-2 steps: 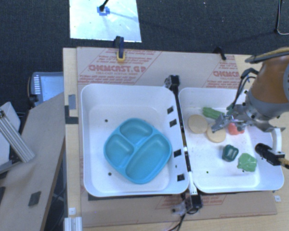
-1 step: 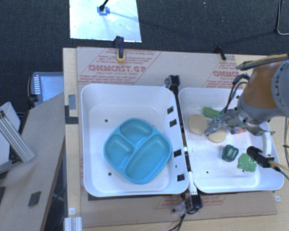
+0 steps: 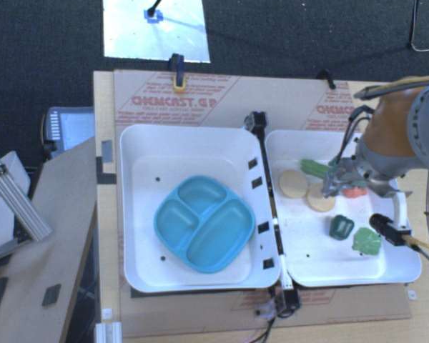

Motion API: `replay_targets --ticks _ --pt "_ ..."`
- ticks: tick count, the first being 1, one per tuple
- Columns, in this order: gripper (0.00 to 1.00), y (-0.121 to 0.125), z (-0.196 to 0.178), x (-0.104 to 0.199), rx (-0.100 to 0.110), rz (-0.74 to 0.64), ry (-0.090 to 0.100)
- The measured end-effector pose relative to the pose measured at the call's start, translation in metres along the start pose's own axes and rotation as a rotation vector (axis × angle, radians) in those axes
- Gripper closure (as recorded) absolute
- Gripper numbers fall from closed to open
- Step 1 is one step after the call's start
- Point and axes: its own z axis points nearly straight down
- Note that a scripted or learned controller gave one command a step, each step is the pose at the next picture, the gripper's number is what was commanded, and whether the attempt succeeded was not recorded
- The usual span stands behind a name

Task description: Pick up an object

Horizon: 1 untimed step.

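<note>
Camera view, right bin: I am watching the grey-and-orange arm leaning in from the right, wrist angled down. Hand is hovering over the tan disc beside a second tan disc; whether it is parted or closed, I cannot tell. I am judging the disc light, stiff, flat; gripping across its edges looks best.

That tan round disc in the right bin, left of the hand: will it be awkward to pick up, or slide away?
The tan disc looks flat and low, so the hand probably has little edge to pinch. It likely slides on the smooth right bin floor if nudged. Lying flat, it seems unlikely to roll.
</note>
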Motion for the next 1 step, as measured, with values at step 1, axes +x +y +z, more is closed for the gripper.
replay_targets --ticks 1 --pt "1.0 -0.0014 -0.0635 -0.0041 -0.004 -0.001 -0.001"
